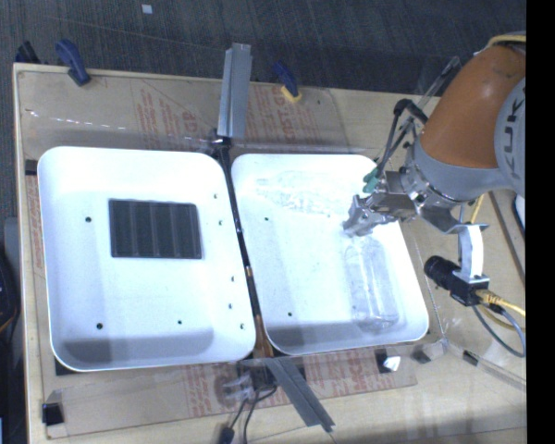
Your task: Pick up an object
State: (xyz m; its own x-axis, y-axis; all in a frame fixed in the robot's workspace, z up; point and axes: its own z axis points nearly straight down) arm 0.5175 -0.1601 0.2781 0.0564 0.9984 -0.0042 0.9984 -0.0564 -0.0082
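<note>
A clear plastic bottle (371, 285) lies lengthwise along the right side of the right bin (296, 294). My gripper (359, 222) hangs low over that bin, right at the bottle's far end; whether it touches the bottle I cannot tell. A see-through crinkled plastic item (291, 192) lies at the back of the same bin, left of the gripper. In the left bin (74, 276) a dark ribbed rectangular pad (155, 228) lies flat near the middle.
A metal bar (233, 91) stands at the back between the bins, and another bar (296, 396) lies at the front. Blue clamps (74, 63) grip the bench's back edge. Cables (499, 326) trail to the right of the right bin.
</note>
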